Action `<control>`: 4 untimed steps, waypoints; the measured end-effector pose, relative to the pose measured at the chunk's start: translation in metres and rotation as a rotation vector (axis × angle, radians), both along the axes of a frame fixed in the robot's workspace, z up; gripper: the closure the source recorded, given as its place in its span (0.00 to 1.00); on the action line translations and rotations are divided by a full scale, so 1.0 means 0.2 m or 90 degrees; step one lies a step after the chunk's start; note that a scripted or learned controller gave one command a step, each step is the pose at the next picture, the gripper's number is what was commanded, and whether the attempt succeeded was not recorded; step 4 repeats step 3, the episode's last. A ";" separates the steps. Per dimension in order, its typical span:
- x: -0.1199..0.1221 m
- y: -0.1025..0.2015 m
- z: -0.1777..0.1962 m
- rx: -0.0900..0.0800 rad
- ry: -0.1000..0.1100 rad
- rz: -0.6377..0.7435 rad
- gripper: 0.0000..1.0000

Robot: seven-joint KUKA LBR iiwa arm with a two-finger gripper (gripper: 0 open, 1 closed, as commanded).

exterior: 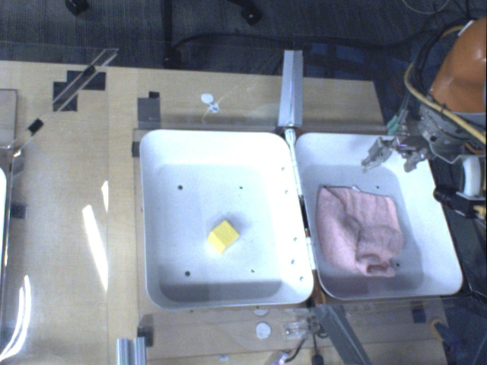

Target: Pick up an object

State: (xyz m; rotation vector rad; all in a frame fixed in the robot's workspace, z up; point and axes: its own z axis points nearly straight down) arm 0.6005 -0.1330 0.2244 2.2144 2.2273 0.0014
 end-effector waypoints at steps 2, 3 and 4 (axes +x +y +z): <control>0.02 0.20 -0.59 0.000 -0.005 0.089 1.00; 0.34 0.36 -0.19 -0.001 -0.003 0.185 1.00; 0.34 0.36 -0.19 -0.001 -0.003 0.185 1.00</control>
